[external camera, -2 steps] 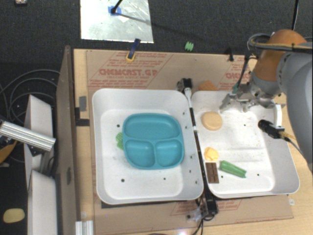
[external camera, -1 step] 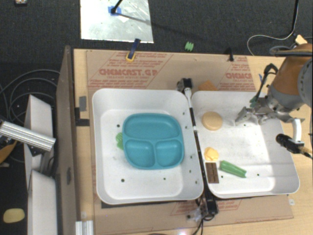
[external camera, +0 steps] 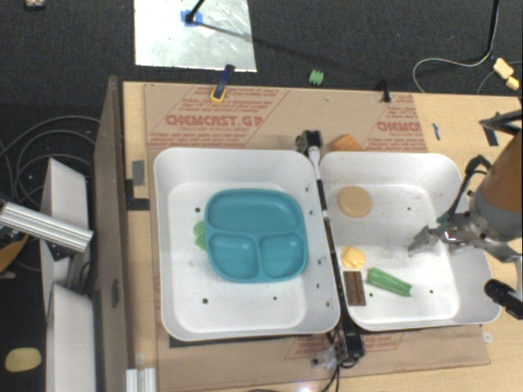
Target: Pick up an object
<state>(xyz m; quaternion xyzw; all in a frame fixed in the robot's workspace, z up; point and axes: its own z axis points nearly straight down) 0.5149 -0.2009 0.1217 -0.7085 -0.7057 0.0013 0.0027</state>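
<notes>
In the right bin [external camera: 409, 178], four loose things lie toward its left half: a round tan disc [external camera: 355, 202] near the upper left, a small pale yellow lump [external camera: 353, 258] below it, a dark brown bar [external camera: 354, 287] just under that lump along the bin's left wall, and a green elongated piece [external camera: 388, 282] lying at a slant just to the right of the bar. The tool [external camera: 426, 240] hangs over the right half of this bin, well apart from the green piece and the disc, with nothing between its fingers; whether they are spread or pressed together cannot be told from here. The grey arm [external camera: 500, 194] enters from the right edge.

The left bin [external camera: 176, 243] holds a teal divided tray [external camera: 255, 234] with three compartments, lying flat near the middle. A green thing [external camera: 199, 233] peeks out from under the tray's left edge.

Both bins sit side by side on a brown cardboard-covered surface [external camera: 245, 117] printed with red lettering. An orange-tan block [external camera: 346, 143] rests on it just above the right bin. Beyond lies dark carpet [external camera: 65, 47] with a shiny metal sheet [external camera: 196, 27], and black cables [external camera: 37, 149] loop at the left.
</notes>
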